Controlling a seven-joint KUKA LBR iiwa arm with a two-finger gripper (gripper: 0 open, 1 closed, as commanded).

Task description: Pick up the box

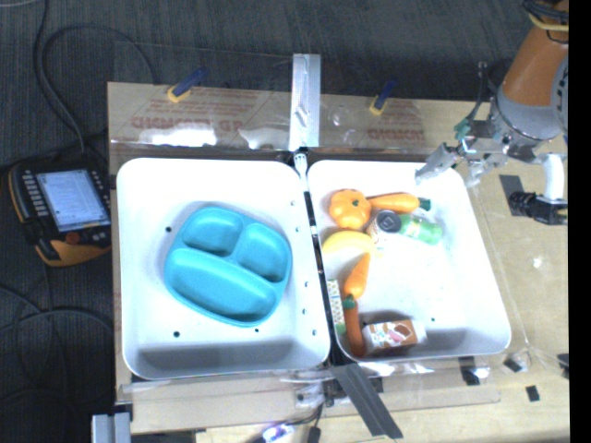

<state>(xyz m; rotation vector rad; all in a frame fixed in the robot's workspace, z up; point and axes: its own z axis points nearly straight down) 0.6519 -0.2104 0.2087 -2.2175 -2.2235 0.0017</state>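
Tool (441, 162) hovers above right bin (480, 275) corner (box (390, 333) beside carrot (355, 278)).

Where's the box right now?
The box lies in the right bin, near its front wall, just right of the lower carrot and far from the gripper at the bin's back right corner.

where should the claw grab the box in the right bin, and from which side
Probably across the short width of the box, coming from straight above. It lies flat near the right bin's front wall, long side running left-right. A carrot touches its left end, so closing front-to-back near the middle or right part looks safest.
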